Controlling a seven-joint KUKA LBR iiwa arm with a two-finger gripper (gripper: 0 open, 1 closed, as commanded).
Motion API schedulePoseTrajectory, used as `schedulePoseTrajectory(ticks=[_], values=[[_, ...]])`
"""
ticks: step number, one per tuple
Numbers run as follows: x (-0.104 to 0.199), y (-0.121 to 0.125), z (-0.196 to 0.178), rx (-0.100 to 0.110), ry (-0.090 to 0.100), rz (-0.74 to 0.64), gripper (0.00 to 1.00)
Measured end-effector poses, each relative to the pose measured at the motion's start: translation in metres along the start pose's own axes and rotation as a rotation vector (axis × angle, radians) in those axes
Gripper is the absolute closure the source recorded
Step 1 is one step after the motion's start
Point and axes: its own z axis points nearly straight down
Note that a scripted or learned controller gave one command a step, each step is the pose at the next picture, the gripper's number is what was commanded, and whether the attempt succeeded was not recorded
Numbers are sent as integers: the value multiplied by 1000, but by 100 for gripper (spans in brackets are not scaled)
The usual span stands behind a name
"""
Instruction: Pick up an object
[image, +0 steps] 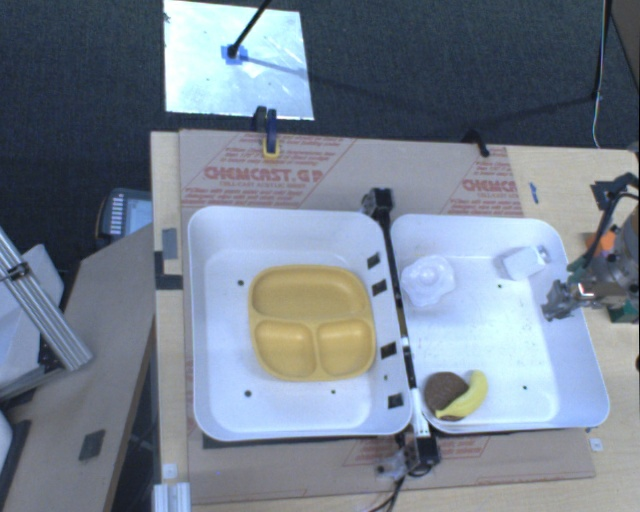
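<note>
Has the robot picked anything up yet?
Not yet. The claw is at the right edge of the right bin and carries nothing I can see. The banana, the brown round thing, the clear cup and the white block all lie in that bin. The whole pick is left.

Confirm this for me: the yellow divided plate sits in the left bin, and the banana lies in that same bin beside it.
Not quite. The yellow divided plate does sit in the left bin, but the banana lies in the right bin, near its front left corner, against a brown round thing. The camera view shows it.
</note>
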Motion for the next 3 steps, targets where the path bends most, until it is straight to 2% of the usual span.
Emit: schedulePoseTrajectory(ticks=[1,3], values=[[53,23,-5,2,3,-6,100],[160,54,23,6,3,-4,100]])
